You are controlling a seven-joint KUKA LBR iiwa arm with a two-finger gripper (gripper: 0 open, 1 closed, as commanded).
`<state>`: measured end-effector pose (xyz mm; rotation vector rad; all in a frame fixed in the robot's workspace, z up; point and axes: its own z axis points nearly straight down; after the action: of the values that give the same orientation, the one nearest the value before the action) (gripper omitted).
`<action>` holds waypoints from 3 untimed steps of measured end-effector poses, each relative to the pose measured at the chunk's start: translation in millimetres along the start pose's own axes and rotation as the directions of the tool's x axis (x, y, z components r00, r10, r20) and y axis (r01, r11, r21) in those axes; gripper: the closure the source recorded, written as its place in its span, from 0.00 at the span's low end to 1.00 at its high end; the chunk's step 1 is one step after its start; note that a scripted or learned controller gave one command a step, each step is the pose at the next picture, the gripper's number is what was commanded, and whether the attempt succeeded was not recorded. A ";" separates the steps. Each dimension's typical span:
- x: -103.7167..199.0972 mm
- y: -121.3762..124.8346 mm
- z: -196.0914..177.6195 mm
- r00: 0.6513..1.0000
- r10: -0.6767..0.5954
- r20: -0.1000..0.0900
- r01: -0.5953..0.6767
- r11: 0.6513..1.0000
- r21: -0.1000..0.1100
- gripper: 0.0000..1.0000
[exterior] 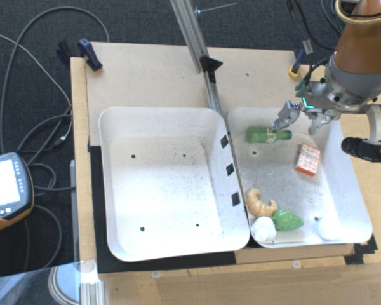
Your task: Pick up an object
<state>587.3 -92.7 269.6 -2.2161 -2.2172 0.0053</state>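
Observation:
My gripper [301, 123] hangs over the back of the right bin [352, 189], fingers spread open with nothing between them. Its left finger [284, 118] reaches down beside the right end of a small green bottle [265, 134] lying on its side; whether they touch I cannot tell. A little right and nearer to the front lies an orange-red box [308, 159]. At the bin's front left corner sit a tan croissant-shaped piece [260, 203], a green lump [287, 220] and a white round object [263, 229].
The left bin [114, 170] stands alongside, its wall meeting the right bin's at a ridge with black clips [229, 169]. A slanted metal rail [189, 27] crosses the back of the bench. Cables and a pendant [5, 186] lie off the bench at left.

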 end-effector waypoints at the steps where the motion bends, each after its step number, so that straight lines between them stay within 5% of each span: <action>1: -0.2 0.4 -2.2 1.000 0.000 0.001 0.000 1.000 -0.004 0.00; 3: -2.5 3.0 95.4 1.000 0.001 0.001 -0.001 1.000 0.001 0.00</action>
<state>589.6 -95.0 174.2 -2.2173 -2.2154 0.0075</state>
